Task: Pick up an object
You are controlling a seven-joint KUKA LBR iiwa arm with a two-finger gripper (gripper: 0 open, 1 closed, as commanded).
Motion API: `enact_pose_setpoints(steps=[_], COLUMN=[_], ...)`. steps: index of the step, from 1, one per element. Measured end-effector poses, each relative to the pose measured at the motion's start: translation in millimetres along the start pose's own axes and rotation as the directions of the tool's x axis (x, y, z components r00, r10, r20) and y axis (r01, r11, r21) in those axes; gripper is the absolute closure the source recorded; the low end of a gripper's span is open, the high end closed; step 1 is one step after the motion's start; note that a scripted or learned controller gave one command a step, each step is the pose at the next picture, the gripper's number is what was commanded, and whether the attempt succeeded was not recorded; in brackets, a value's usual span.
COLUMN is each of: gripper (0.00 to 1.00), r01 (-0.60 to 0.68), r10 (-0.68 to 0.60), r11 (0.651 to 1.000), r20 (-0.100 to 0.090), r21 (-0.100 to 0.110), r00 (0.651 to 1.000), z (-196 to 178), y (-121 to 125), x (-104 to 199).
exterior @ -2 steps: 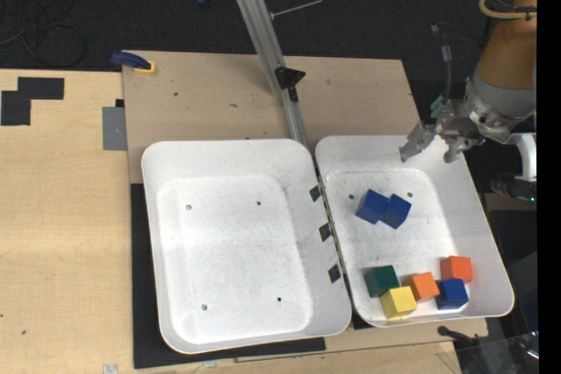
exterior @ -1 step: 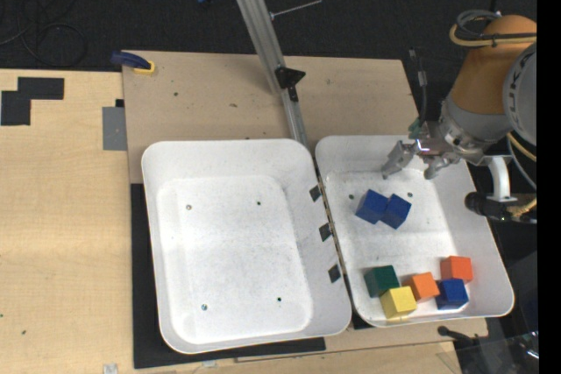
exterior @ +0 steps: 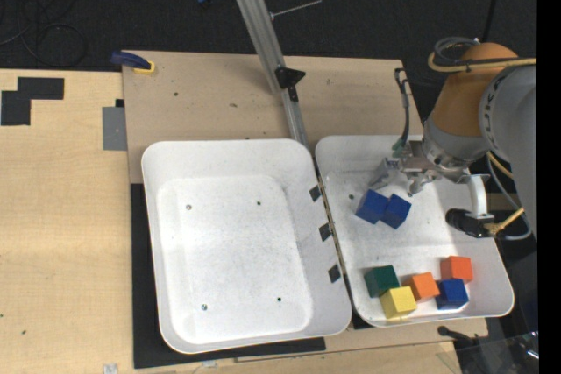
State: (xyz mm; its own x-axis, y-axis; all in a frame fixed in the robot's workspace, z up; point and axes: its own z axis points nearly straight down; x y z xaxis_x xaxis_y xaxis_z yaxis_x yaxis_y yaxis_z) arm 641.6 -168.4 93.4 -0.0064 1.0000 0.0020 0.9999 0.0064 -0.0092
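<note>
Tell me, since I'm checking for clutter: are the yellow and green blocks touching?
Touching. The camera view shows the yellow block pressed against the green block, no bin floor between them.

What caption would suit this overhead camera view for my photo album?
A grey-and-orange robot arm's gripper hovers over two blue blocks in the right bin, five coloured blocks near its front edge.

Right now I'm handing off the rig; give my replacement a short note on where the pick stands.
Gripper: low in the right bin, just above the two blue blocks; finger state unclear, nothing seen held.
Other blocks: green, yellow, orange, red-orange and blue cluster at the bin's near edge.
Done: approach.
Left: grasp and lift one object.
</note>
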Motion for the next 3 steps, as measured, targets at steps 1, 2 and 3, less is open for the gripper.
enact_pose_setpoints(steps=[1,2,3], gripper=[1.00,1.00,1.00], r01=[-0.001,-0.001,-0.003], r10=[0.001,0.001,0.003], r11=[1.000,1.000,1.000], r20=[0.001,0.003,0.003], r21=[-0.006,-0.014,-0.013], r00=[1.000,1.000,1.000], z=[-15,-77,-122], y=[2,6,5], x=[-1,-5,-10])
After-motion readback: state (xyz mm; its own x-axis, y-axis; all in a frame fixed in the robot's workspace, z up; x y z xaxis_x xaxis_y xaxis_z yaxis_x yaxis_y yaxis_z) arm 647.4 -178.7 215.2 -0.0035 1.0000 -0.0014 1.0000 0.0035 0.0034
